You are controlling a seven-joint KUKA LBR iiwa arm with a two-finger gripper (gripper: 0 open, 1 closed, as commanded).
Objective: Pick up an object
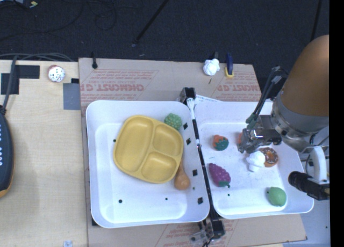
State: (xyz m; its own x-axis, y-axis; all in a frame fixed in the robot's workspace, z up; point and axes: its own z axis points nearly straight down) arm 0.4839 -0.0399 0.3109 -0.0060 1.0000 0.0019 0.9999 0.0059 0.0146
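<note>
Pincer [252, 145] of mine hangs low in the right bin [236, 113], just above a white lump [256, 160] beside an orange-brown piece [270, 157]; I can't tell how it is set. I judge this the reach: next, drop squarely onto the lump and lift. Left of the lump lie purple grapes [219, 174]; the left bin [102, 187] bears a yellow plate [148, 148]. Cardboard [129, 82] covers the counter [37, 149].

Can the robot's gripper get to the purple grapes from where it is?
Probably yes. The purple grapes lie in the open in the right bin, with bare floor around them. The gripper hangs nearby, over a white object, and nothing stands between.
</note>
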